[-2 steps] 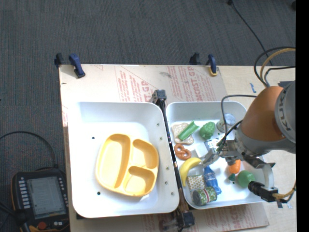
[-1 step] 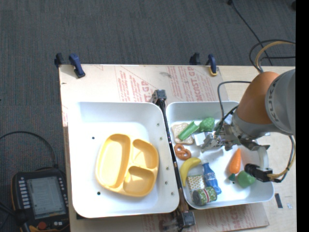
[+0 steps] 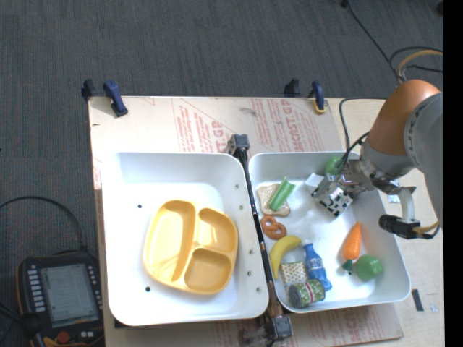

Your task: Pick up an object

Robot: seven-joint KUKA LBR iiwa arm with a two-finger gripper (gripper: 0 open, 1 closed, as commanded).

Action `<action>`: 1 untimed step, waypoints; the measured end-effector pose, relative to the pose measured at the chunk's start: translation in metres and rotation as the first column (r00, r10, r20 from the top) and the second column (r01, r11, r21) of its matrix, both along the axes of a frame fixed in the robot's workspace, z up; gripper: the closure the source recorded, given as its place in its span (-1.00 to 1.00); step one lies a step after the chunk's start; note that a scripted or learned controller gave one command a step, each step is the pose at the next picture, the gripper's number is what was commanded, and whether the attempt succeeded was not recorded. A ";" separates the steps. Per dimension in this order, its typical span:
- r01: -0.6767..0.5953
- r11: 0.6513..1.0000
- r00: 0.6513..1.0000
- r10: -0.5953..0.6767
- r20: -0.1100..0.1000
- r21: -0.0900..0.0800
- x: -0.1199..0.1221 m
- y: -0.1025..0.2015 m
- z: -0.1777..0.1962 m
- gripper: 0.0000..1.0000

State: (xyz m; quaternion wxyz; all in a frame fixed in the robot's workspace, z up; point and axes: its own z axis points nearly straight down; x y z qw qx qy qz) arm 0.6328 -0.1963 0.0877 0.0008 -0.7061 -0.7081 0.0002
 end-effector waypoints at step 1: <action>-0.007 1.000 1.000 0.007 -0.004 0.004 0.000 0.002 0.010 1.00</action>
